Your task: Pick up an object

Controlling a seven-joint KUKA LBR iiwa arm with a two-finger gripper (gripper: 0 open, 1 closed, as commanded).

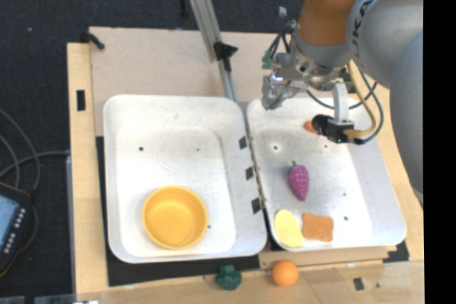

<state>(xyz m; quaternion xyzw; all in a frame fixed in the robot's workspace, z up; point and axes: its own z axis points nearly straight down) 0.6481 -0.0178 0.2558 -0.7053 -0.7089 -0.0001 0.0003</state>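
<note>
We see the gripper at the far left corner of the right bin; whether it is spread or pinched, we cannot tell. The purple grape bunch lies nearer the camera, mid-bin, long axis running roughly far-to-near.

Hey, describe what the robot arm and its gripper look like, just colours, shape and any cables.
The arm is thick, rounded and grey, with a glossy orange band above the wrist. Below sits a metallic silver gripper assembly. Dark and pale cables loop over the top and beside the wrist, and a black fitting hangs off a white bracket.
</note>
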